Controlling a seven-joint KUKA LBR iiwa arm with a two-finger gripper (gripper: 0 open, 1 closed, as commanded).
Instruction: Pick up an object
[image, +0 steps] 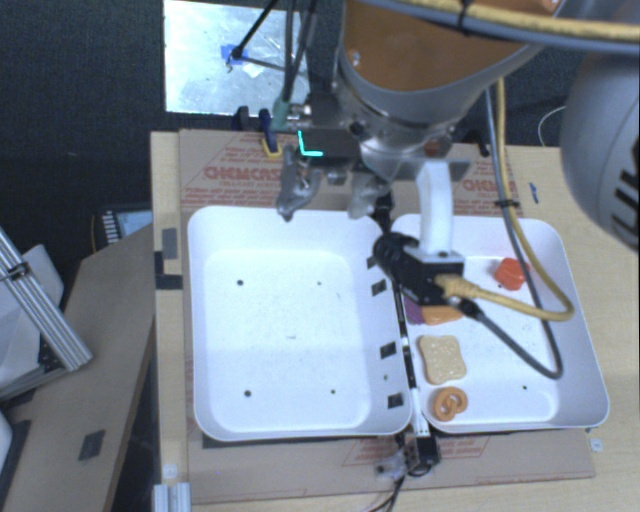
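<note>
I see the gripper (325, 197) hanging above the far rim of the left bin (215, 300), fingers spread apart with nothing between them. The toast slice (441, 357), pretzel (449, 403) and red piece (510, 272) lie in the right bin (572, 330). I judge nothing is picked yet.

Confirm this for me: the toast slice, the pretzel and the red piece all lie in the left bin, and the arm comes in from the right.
Not quite. The camera view shows the toast slice, the pretzel and the red piece in the right bin, not the left bin. The arm does come in from the right.
</note>
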